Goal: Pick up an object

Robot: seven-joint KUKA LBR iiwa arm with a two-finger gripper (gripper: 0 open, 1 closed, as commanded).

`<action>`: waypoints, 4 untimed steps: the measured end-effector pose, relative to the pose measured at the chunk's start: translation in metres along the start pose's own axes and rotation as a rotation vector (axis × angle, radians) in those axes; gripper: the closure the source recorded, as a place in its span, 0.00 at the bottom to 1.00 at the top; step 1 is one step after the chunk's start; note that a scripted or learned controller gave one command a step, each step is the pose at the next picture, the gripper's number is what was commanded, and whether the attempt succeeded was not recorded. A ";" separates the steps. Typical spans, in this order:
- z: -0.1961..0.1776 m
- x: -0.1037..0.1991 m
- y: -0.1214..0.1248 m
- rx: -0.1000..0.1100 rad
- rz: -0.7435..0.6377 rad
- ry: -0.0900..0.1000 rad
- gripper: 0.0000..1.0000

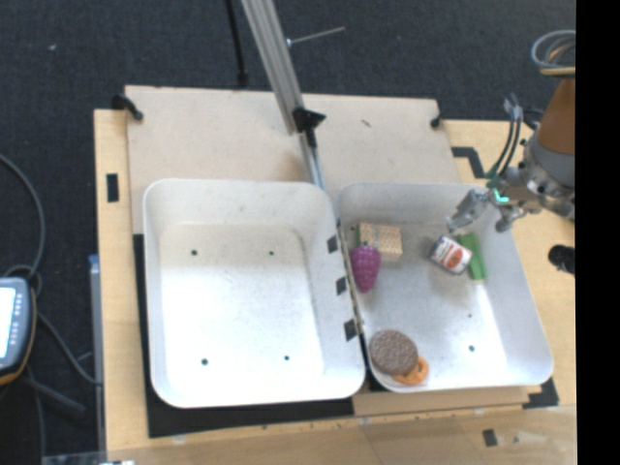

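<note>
Camera view: my gripper (486, 211) hangs over the right bin (513, 327), fingers apart, gripping nothing. Red-and-white can (450, 254) lies just below them, touching a green piece (477, 262). Purple object (365, 266) and tan block (381, 239) sit left of the can.

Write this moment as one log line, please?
gripper: above right bin, open, holding nothing | nearest: red-white can | left bin
</note>
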State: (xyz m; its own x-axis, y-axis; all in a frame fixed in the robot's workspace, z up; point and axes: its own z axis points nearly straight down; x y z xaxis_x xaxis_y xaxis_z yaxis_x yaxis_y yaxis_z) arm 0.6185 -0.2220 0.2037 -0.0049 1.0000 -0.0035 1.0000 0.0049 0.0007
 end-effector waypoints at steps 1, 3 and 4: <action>0.000 0.000 0.000 0.001 -0.002 0.000 0.00; 0.097 0.003 0.006 0.004 0.001 0.001 0.00; 0.082 0.002 0.008 -0.004 -0.001 -0.002 1.00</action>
State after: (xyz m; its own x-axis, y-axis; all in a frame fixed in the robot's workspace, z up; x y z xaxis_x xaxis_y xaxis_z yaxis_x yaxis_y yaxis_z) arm 0.6267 -0.2202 0.1218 -0.0063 1.0000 -0.0056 1.0000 0.0063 0.0051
